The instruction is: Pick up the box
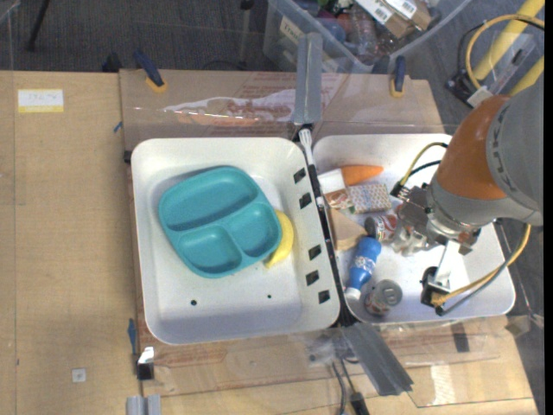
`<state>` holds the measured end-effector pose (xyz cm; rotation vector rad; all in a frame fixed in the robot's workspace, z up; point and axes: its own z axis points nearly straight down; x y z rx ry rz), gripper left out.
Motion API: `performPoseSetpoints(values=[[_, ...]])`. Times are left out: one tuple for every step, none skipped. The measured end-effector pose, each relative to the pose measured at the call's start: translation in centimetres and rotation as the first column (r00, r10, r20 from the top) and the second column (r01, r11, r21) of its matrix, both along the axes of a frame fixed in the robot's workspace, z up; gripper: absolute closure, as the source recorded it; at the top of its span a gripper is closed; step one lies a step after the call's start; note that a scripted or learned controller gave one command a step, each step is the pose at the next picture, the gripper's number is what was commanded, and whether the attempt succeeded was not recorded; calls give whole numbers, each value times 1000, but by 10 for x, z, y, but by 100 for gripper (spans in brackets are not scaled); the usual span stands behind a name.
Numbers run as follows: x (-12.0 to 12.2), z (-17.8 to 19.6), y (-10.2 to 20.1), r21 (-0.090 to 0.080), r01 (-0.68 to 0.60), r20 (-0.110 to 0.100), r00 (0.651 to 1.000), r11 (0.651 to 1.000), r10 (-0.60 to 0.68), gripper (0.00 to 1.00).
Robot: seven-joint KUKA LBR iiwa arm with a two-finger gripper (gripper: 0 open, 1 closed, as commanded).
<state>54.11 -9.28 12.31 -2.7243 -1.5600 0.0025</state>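
box [370, 198]: right bin's 11 o'clock, looks light stiff cardboard, grab across the short sides
gripper [399, 232]: can't tell its state tbh

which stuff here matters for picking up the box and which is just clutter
Belongs to the job:
- patterned box in the right bin
- gripper, low in that bin

Just lying about:
- teal divided plate
- yellow item under the plate's edge
- blue bottle
- carrot
- round tin
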Motion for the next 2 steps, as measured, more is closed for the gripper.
performPoseSetpoints(values=[[112, 63, 36, -1, 32, 3, 999, 1000, -32, 100], [112, 63, 37, -1, 31, 2, 1000, 1000, -31, 0]])
